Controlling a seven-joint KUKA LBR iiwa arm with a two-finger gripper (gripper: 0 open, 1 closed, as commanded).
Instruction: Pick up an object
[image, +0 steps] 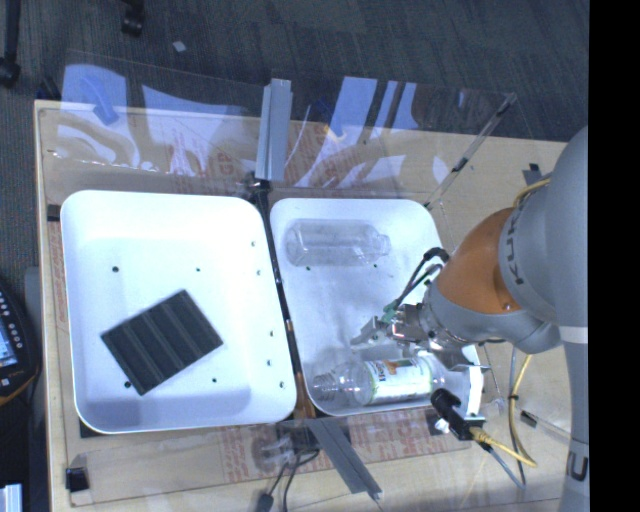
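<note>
On your far left sits the left bin (90, 225), a shallow white tray with a dark ribbed rectangular pad (162, 341) lying flat and turned at a slant in its lower half, well apart from everything else. A black divider strip (281, 300) runs between this tray and the right bin (300, 215), which touches it side by side. In the right bin you see two bottles. A clear plastic bottle (336, 243) lies on its side near the far wall, its cap end pointing right. A second bottle with a white and green label (375, 382) lies on its side along the near wall, its clear neck end pointing left. Just above that labelled bottle, the gripper (392, 329) reaches in low over the bin floor, close to the bottle, though you cannot tell from this angle whether it touches; whether it is released or clenched cannot be told either. Behind it, to your right, the grey arm with its orange band (480, 275) leans over the bin's right rim.
</note>
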